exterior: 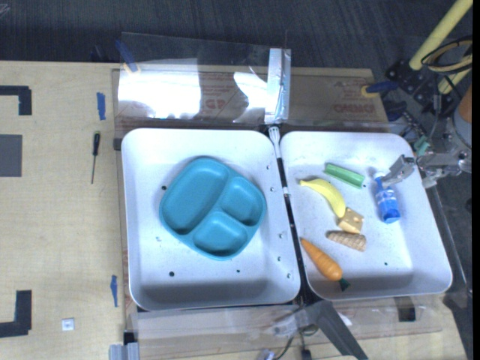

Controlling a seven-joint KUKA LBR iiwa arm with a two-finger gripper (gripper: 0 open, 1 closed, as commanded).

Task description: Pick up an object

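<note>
Count of things on the bench: two bins, one tray, six small items.

Two shallow white bins sit side by side, the left bin (142, 201) and the right bin (420, 265). The left one holds a single blue divided tray (213, 206), which has three compartments. The right one holds six loose pieces: one yellow banana (328, 194), one orange carrot (322, 259), one green bar-shaped piece (344, 175), one small blue bottle (387, 202), one tan wedge-like piece (350, 220) and one light brown ridged piece (347, 239); what those last two are cannot be told. On the wooden surface to the left of the bins lies one screwdriver (94, 156).
</note>
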